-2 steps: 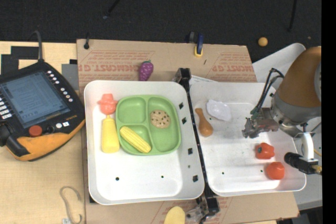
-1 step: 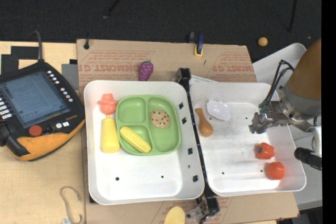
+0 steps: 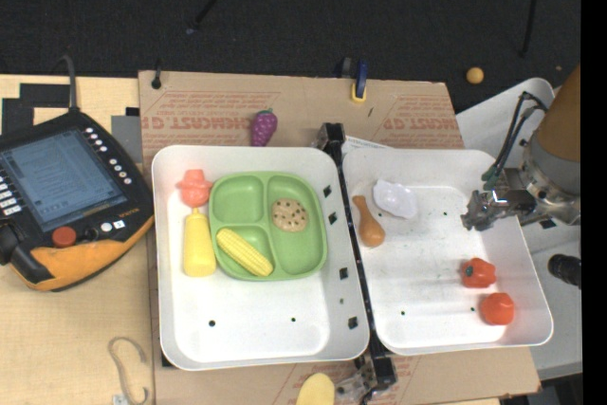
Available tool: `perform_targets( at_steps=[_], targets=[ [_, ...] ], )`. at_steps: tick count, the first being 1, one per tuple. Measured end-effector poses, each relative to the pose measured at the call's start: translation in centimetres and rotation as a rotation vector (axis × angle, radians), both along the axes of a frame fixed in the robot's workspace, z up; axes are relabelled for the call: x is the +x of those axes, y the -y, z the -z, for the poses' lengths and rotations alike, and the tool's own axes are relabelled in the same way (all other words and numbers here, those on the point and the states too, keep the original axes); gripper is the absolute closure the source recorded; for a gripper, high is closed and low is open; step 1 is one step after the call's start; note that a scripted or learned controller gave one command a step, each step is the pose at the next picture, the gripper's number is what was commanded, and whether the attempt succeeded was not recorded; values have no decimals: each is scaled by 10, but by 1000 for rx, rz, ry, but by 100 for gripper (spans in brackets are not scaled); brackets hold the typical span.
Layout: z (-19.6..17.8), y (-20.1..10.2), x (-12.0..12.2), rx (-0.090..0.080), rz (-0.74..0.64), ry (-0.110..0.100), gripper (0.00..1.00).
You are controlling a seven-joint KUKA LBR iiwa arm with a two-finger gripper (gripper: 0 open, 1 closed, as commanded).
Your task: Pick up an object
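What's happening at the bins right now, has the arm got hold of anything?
Nothing shows between its fingers. The gripper hovers over the right bin, near that bin's right side. Loose in that bin lie a chicken drumstick, a white object and two red pieces just below the gripper. The left bin holds a green divided plate with a cookie and corn, plus a yellow bottle.
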State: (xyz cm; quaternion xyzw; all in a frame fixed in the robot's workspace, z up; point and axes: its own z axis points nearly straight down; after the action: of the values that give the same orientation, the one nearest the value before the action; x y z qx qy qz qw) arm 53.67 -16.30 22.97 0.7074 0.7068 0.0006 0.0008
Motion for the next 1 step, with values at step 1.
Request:
perform_targets(
  at_steps=[1],
  targets=[
    [-7, -45, 13, 2, -5, -3, 100]
  ],
)
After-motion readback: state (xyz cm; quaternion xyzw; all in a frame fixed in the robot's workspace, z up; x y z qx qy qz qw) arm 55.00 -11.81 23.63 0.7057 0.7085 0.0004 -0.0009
